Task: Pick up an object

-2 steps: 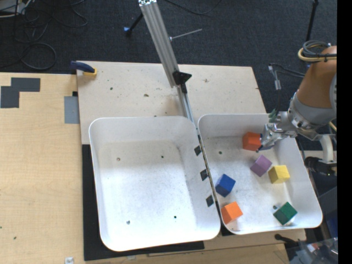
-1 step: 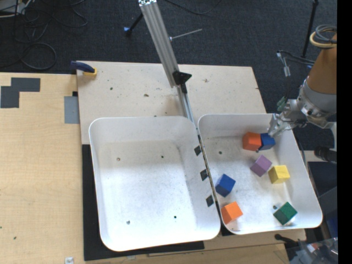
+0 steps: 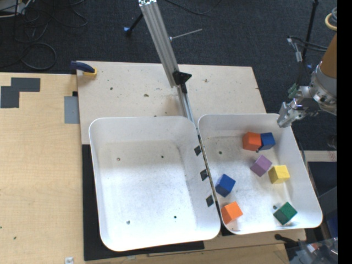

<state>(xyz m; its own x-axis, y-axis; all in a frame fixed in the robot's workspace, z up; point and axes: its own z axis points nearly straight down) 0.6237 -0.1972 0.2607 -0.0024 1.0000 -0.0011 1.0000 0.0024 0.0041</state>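
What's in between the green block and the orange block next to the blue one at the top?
In the camera view, the purple block and yellow block sit between the green block and that orange block.

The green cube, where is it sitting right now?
The green cube sits in the right bin, near its front right corner, below the yellow cube and to the right of the orange cube.

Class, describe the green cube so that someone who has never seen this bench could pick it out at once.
Start at the right bin of the two white bins, the one holding the coloured blocks. Go to its near right corner, where the green cube sits close to the rim. It is the one green block, standing apart from the yellow cube above it.
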